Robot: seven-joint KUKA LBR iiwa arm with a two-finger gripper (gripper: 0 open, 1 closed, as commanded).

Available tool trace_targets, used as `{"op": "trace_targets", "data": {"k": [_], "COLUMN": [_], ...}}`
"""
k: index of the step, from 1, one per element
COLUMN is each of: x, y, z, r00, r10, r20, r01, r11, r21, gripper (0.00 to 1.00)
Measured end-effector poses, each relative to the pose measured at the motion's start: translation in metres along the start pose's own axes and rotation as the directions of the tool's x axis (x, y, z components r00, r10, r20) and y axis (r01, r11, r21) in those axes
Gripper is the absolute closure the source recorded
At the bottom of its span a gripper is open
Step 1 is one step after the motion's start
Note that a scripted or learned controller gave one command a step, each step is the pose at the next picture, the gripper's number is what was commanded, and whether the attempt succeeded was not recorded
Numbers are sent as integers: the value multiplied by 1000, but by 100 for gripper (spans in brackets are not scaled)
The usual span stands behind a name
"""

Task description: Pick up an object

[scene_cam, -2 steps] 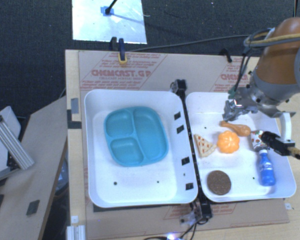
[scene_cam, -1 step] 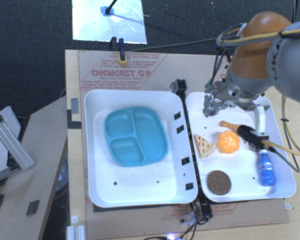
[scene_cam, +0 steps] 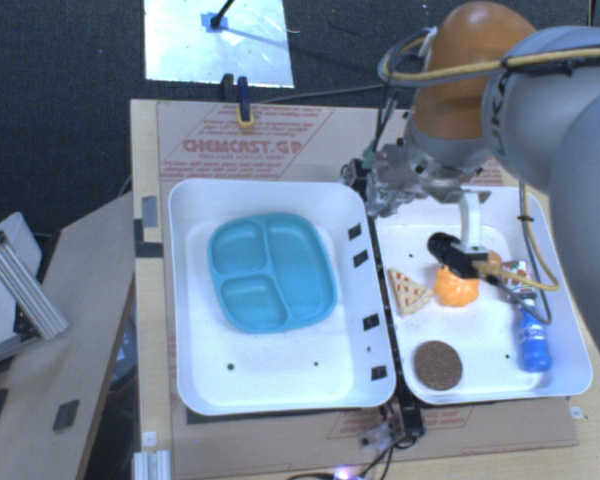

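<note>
We are hovering our gripper (scene_cam: 385, 190) at the right bin's (scene_cam: 490, 353) far corner by the divider, probably to stay clear of the toys while choosing. We cannot tell whether it is open or closed. We are eyeing the orange lump (scene_cam: 458, 290), rounded and bright, lying mid-bin just beside the pizza slice (scene_cam: 408, 292).

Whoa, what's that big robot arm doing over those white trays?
The robot arm reaches over the right bin to pick something up. Its pincer sits by the bin's far edge. Lying in that bin are a toy pizza slice, an orange lump, a brown disc and a blue bottle. The left bin holds a blue divided plate.
</note>
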State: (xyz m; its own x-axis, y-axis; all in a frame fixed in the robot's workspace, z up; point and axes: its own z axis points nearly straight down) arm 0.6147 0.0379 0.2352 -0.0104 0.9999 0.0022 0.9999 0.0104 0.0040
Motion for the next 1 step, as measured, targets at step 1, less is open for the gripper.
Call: {"op": "trace_targets", "data": {"k": [1], "x": [53], "y": [12], "z": [13], "r00": [1000], "r10": [1], "r20": [1], "r01": [-1], "r11": [1000], "r21": [2], "gripper": [100]}}
